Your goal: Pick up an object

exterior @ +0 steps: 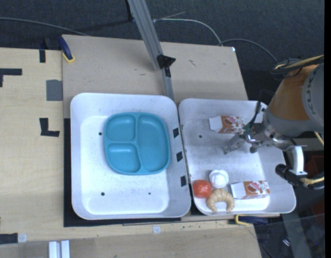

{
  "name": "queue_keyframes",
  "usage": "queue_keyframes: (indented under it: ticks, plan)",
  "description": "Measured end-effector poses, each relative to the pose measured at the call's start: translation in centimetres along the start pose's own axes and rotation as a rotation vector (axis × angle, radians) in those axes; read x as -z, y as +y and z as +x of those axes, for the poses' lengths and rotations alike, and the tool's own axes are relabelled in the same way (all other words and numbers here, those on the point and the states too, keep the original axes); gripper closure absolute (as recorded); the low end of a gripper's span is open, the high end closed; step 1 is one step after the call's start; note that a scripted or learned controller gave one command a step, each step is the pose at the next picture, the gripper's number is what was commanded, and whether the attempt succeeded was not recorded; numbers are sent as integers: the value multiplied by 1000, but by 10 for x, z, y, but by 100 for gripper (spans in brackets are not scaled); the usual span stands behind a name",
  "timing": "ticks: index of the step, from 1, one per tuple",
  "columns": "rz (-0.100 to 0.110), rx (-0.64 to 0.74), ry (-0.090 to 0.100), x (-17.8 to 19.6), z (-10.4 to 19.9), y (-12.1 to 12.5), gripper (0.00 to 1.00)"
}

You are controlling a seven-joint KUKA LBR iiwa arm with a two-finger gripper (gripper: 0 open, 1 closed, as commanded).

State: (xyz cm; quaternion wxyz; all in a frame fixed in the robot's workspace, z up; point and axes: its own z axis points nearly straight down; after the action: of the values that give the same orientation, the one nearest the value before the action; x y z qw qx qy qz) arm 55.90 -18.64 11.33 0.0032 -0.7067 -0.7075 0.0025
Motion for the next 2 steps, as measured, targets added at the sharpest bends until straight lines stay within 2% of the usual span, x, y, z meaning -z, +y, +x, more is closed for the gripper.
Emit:
queue_keyframes:
  ticks: [1, 2]
  plan:
    - [-5, 2, 0, 14, 1, 2, 100]
    - [-10, 0, -2, 57, 0, -3, 100]
